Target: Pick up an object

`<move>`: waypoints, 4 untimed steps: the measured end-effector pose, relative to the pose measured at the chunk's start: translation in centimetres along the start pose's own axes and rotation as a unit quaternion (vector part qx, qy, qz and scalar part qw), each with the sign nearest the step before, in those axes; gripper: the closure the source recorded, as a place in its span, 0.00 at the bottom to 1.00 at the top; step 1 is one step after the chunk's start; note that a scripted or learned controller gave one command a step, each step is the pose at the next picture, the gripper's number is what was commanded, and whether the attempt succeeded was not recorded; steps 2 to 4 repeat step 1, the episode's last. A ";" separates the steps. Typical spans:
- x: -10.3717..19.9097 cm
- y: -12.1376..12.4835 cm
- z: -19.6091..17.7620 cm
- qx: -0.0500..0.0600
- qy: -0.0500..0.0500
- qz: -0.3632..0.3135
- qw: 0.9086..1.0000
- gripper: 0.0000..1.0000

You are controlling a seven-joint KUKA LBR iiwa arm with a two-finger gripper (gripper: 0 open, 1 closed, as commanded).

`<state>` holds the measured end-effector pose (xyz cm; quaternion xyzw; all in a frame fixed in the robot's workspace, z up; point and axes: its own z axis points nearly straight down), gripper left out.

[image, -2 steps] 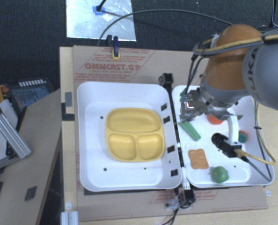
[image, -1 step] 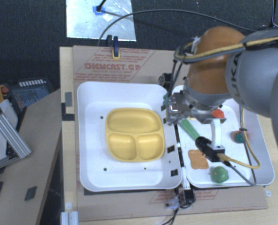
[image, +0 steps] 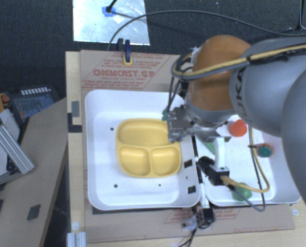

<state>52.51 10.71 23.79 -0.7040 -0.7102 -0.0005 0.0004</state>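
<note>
Beside the pincer [image: 174,130], a yellow tray [image: 145,153] (three-sectioned) occupies the left bin [image: 99,153].

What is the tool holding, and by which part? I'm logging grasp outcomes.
Cannot be told: the tool sits at the right rim of the yellow three-compartment plastic plate.

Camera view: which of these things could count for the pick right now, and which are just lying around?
In play:
- yellow divided tray in the left bin
- gripper, at the tray's right edge

Lying about:
- orange ball in the right bin
- small teal piece
- green piece
- cardboard sheet under the bins
</note>
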 end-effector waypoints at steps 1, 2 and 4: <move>-0.2 0.0 0.0 0.000 0.000 0.002 1.000 0.00; -0.2 0.0 0.0 0.000 0.000 0.002 1.000 0.00; -0.2 0.0 0.0 0.000 0.000 0.002 1.000 0.00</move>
